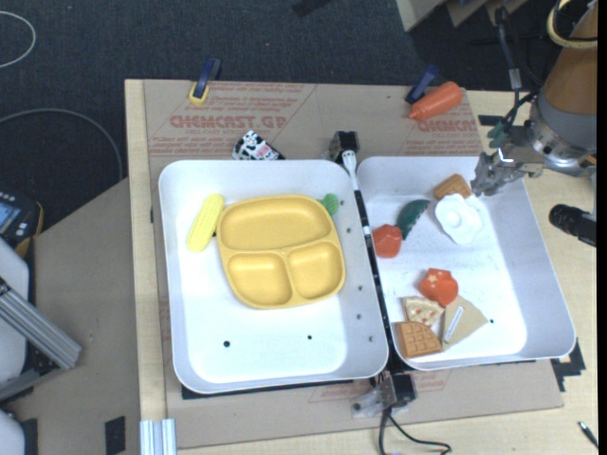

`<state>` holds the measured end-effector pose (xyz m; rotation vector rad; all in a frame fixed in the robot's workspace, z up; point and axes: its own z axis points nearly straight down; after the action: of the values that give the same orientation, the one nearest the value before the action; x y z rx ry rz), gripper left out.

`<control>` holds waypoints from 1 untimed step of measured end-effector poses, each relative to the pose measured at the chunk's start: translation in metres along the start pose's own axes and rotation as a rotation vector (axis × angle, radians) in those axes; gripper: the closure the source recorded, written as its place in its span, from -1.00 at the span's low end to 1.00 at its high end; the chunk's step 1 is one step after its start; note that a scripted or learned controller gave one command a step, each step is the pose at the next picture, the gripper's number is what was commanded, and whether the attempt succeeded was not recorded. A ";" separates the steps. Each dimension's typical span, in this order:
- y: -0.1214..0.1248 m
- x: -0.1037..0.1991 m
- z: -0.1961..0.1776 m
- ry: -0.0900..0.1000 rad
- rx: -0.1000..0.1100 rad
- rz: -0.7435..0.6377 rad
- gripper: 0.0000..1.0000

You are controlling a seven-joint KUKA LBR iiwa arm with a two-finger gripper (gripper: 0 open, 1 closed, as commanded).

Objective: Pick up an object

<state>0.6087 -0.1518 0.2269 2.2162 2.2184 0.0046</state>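
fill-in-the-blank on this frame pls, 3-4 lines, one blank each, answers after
1. The yellow divided plate lies in the ___ bin.
2. A toy corn cob lies just ___ of that plate.
3. The tool hangs over the right bin's ___ corner, near a brown piece.
4. The plate has ___ compartments.

Missing words: left; left; top right; three
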 end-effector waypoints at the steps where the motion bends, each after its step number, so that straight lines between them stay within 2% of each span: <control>1: -0.040 0.035 0.009 0.004 0.011 -0.001 1.00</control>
<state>0.5690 -0.1170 0.2179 2.2226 2.2277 -0.0033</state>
